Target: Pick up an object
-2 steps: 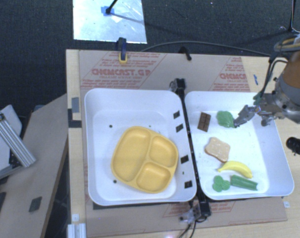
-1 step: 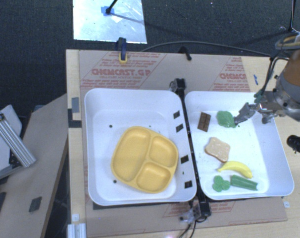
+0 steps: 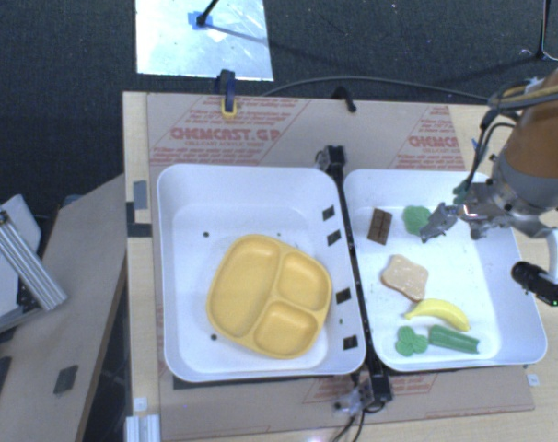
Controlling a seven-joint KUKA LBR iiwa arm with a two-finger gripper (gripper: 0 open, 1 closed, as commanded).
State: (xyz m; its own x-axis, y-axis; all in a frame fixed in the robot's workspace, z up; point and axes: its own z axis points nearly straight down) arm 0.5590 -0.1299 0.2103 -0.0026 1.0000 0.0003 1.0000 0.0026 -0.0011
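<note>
Over the right-hand shallow white plastic bin hangs the grey metal two-finger gripper, its fingers spread apart and pinching nothing. Just left of it lies a knobbly round green toy vegetable, and further left a small flat brown chocolate-like block. Below the gripper rest a tan bread-shaped slice, a smooth curved yellow banana, a green bean-like stick and a lumpy green cluster. Far left, a glossy yellow three-compartment tray sits in the other white bin.
</note>
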